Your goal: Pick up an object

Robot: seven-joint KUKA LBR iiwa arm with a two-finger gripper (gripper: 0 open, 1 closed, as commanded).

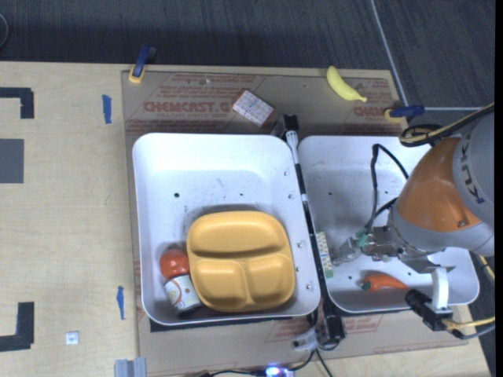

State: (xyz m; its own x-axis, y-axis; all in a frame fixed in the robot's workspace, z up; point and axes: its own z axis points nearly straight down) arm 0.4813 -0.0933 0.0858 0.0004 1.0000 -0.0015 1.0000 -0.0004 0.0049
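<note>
An orange carrot point(383, 282) with a green tip lies near the front wall of the right bin point(346, 157). My gripper point(350, 247) hangs over that bin's left half, just behind and to the left of the carrot, pointing toward the bin's left wall. I see nothing held in it. In the left bin point(157, 171) a yellow divided tray point(240, 258) lies at the front. A red tomato-like ball point(174, 263) and a small white and orange can point(181, 292) sit against the tray's left side.
The grey and orange arm point(444, 199) covers the right bin's right half, with black cables looping above it. A yellow banana point(344, 85) and a small patterned box point(252, 107) lie on the cardboard behind the bins. Blue clamps hold the board's edges.
</note>
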